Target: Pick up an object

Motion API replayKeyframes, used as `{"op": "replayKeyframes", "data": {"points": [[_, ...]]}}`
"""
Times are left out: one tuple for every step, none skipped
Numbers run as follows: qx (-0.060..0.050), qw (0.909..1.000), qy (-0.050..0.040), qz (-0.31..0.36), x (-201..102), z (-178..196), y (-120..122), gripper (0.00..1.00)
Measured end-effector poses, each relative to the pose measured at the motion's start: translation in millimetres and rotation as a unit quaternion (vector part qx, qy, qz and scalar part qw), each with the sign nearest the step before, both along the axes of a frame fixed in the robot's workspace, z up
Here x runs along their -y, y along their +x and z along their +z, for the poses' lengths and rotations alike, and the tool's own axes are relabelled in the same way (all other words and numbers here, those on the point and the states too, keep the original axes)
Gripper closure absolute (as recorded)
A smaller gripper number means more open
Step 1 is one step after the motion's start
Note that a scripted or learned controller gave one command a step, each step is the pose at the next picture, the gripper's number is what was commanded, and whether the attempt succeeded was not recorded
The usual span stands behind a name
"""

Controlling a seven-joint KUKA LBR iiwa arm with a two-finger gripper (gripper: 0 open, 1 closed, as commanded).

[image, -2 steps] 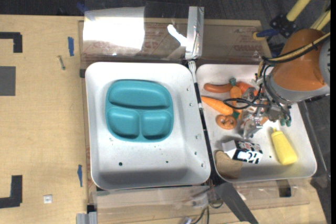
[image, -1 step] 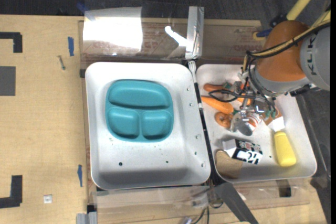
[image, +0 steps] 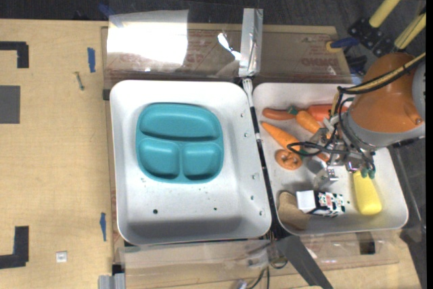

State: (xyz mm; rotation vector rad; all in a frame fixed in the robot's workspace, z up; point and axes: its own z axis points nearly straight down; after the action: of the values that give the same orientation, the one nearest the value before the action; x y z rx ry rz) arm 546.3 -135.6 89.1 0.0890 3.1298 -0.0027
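Clutter fills the right bin [image: 399,213], where the arm [image: 389,105] reaches down from the right edge of the worktop [image: 47,166]. Its tool [image: 333,158] hangs low over the middle of that bin among dark cables, and whether it is wide or narrow cannot be told from this slanted view; nothing can be seen between its parts. Just left of the tool lie several orange carrots [image: 284,135], crossed over one another toward the bin's far-left corner, with a small round orange piece [image: 289,159] beside them. A yellow bottle-like object [image: 367,194] lies near the bin's right wall, close to the tool. Toward the near edge sit a small white-and-black box [image: 323,202] and a tan piece [image: 289,208] against the near-left corner.

The left bin [image: 128,213] carries a teal divided tray [image: 180,141] near its middle, well apart from the arm. A clear plastic sheet [image: 172,40] and a metal upright [image: 251,40] stand behind the bins. The worktop is tan board with black corner marks; dark carpet lies beyond.
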Motion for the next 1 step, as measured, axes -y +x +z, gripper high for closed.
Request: {"op": "replayKeyframes", "data": {"points": [[0.002,0.9983,0.0000,0.058,-29.7,-0.2,57.9,0.00]]}}
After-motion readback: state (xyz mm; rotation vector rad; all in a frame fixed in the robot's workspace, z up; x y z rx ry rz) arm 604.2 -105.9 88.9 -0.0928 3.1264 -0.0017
